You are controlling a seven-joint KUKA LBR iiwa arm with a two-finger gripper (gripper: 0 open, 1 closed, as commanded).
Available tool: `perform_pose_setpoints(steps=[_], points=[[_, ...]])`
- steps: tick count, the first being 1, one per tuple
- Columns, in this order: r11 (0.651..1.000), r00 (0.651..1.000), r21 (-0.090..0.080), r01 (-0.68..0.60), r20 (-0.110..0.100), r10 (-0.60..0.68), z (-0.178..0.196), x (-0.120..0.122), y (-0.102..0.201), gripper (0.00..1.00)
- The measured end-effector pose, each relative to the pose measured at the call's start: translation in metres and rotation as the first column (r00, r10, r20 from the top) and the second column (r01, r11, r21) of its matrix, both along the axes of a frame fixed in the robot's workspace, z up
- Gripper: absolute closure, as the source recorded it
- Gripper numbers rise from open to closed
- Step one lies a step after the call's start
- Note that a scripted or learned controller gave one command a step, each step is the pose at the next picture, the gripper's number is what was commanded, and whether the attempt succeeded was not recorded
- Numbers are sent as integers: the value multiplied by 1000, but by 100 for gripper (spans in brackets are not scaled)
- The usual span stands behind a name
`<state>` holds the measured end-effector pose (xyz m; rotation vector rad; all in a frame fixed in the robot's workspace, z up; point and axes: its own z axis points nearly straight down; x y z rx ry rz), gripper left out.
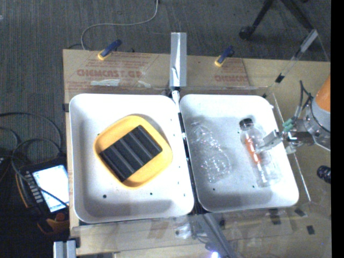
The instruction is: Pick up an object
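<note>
L bin (86,144): yellow tray w/ black ribbed insert (133,150), stiff, wide, prob awkward to grab. R bin (226,195): crumpled clear plastic (209,152), light, slippery, would collapse. Clear bottle (255,150), black cap, orange inside; light, hard, likely to roll, so take across mid-body. Gripper (271,138) at bottle's R side, near touching; can't tell jaws' opening, nothing seen held.

One fixed overhead camera, slanted, seemingly mid-distance, covering both bins (80,144).
</note>
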<state>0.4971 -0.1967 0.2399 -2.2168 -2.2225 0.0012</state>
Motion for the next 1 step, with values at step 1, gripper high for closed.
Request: perform_pose_setpoints(steps=[1], points=[[996, 996, -3, -86, 1, 86, -50, 46, -24, 0]])
